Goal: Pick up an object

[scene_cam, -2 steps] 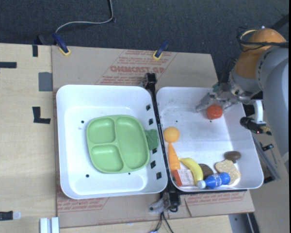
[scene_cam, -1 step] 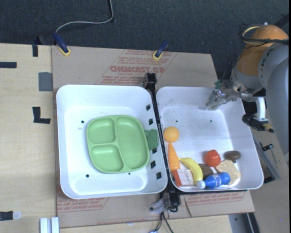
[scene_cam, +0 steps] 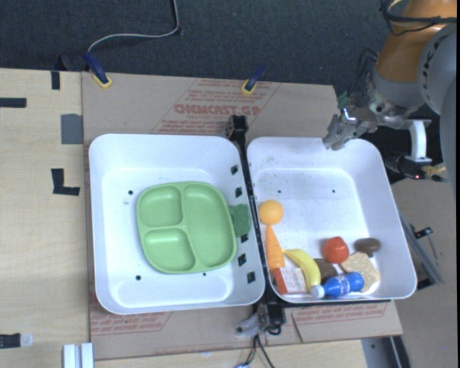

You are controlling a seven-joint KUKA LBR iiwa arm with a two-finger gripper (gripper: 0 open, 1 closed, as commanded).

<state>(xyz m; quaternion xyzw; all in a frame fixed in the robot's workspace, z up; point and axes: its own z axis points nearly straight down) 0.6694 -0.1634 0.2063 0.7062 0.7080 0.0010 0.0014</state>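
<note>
My gripper (scene_cam: 339,133) hangs over the far right corner of the right bin (scene_cam: 322,159), with nothing seen between its fingers. Small items crowd the near part of that bin. An orange ball (scene_cam: 271,211) lies by the left wall, with an orange carrot (scene_cam: 274,249) below it. Beside these lie a yellow banana (scene_cam: 304,264), a red and white box (scene_cam: 288,279), a red tomato (scene_cam: 336,248), a brown piece (scene_cam: 366,245), a beige biscuit (scene_cam: 362,267) and a blue bottle (scene_cam: 340,285). All sit well in front of the gripper.
A green divided plate (scene_cam: 185,225) lies in the left bin (scene_cam: 115,159), with a green piece (scene_cam: 241,219) at its right edge. A black divider (scene_cam: 243,176) separates the bins. The far half of the right bin floor is bare white.
</note>
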